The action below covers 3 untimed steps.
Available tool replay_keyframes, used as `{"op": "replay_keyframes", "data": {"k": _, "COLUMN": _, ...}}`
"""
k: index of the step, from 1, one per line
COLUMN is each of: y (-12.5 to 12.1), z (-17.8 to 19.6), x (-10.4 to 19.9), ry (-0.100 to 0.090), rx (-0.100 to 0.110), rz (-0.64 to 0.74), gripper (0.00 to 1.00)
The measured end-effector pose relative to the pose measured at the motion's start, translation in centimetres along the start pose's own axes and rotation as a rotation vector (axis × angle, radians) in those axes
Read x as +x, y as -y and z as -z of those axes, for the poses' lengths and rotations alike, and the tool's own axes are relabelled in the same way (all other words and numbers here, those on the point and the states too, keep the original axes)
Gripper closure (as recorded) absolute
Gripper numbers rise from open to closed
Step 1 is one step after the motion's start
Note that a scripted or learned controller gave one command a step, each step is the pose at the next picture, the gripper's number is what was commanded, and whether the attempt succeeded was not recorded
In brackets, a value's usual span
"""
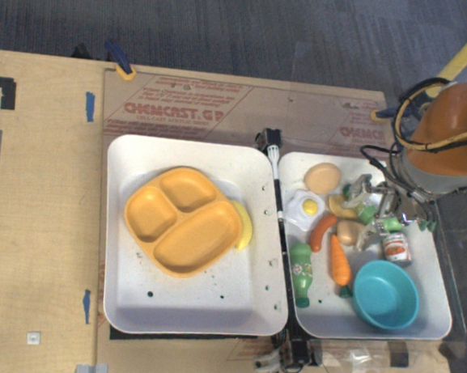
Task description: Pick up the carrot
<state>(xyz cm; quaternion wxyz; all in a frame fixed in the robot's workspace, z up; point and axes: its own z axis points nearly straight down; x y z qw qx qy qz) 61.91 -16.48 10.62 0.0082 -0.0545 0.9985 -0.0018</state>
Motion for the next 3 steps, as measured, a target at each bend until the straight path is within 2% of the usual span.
{"op": "replay_keyframes", "data": {"k": 1, "y": -4.1, "z": -1.5, "x": 4.3, "ry": -0.002, "rx": -0.001, "rz": -0.074, "gripper": 0.0}}
{"op": "replay_keyframes", "data": {"k": 2, "y": -7.5, "z": -1.3, "x": 7.7, "ry": 0.002, "rx": 0.0, "rz": 0.094, "gripper": 0.0}}
{"op": "replay_keyframes", "data": {"k": 3, "y": -7.6, "z": 0.0, "x": 7.1, "ry": 0.02, "rx": 0.003, "rz": 0.096, "gripper": 1.0}}
